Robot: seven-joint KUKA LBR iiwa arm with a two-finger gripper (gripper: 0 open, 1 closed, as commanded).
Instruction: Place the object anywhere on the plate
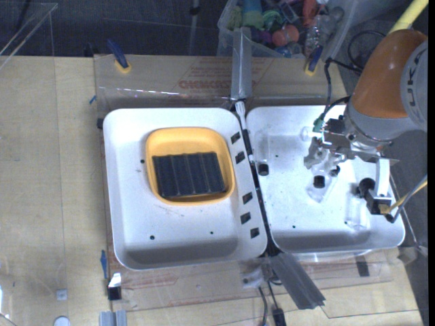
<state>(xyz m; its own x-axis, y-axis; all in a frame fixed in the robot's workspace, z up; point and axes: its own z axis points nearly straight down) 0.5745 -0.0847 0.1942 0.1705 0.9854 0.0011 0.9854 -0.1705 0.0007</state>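
Over the right bin point(285, 216), toward its far right part, we see the tool point(325, 160) hanging below the grey arm point(387, 94) with its orange band; whether it is apart or together we cannot tell. Just beneath it a small dark piece point(318, 180) lies on the bin floor, and we cannot tell what it is. The yellow plate point(158, 145) sits in the middle of the left bin point(136, 243), well apart from the tool, and a dark ridged object point(188, 174) lies flat on it. Beyond the bench's far edge stands a clear tub of coloured toys point(282, 12).
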